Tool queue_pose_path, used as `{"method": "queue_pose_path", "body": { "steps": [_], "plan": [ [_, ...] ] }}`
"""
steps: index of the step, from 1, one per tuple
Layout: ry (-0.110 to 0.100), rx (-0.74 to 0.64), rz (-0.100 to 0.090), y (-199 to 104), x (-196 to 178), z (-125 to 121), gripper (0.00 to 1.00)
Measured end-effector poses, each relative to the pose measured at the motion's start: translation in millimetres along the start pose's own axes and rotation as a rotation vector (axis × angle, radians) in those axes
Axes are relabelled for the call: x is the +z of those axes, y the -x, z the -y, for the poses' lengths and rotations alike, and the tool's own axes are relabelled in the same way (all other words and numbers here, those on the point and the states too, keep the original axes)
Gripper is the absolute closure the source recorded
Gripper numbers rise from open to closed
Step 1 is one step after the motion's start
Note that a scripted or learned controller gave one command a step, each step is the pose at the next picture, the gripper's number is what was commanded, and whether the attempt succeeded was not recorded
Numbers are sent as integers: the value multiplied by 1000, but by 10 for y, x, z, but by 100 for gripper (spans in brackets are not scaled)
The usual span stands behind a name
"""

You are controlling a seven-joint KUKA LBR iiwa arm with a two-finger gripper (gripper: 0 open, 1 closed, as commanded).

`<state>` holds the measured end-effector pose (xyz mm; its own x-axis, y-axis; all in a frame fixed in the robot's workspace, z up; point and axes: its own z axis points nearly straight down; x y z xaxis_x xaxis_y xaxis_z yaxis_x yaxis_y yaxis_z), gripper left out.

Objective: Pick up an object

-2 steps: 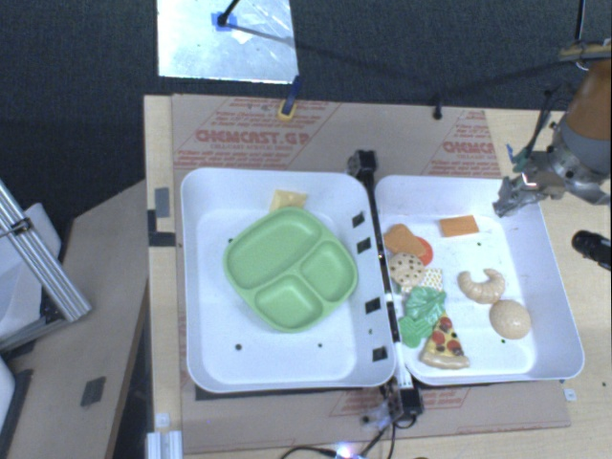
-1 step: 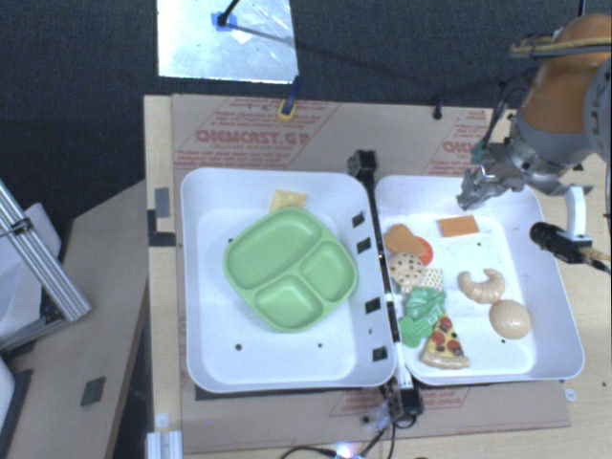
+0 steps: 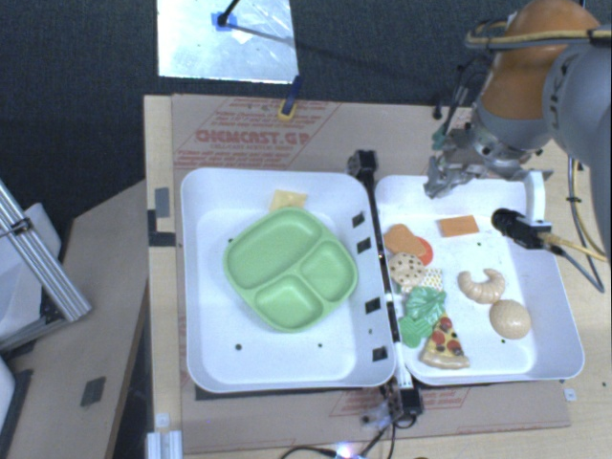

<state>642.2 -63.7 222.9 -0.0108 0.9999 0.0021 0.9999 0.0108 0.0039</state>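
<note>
Gripper [image 3: 438, 185] hangs at upper right of frame, over the top-left corner of the right bin [image 3: 547, 268]. Released or clenched: cannot tell. Nothing seen in its grasp.

Step, by my reading: approach, no pick made yet. Nearest candidate is the orange square [image 3: 458, 226], lying flat just below-right of the gripper. Next move calls for a short shift toward it, then a straight descent; a flat piece gives little edge to grip.

Around: tomato slice [image 3: 409, 243], cookie [image 3: 407, 271], green leaf [image 3: 423, 314], pizza slice [image 3: 445, 346], croissant [image 3: 483, 285] and bread roll [image 3: 510, 318], the first four crowded together. Left bin [image 3: 210, 220] bears a green plate [image 3: 290, 269] and a yellow piece [image 3: 287, 200]. Bin wall close by.
</note>
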Motion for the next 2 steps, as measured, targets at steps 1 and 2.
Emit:
{"method": "queue_pose_path", "body": {
  "steps": [1,2],
  "plan": [
    [1,4,2,3,-128,-133,100],
    [-2,11,3,110,-3,-131,100]
  ]
}}
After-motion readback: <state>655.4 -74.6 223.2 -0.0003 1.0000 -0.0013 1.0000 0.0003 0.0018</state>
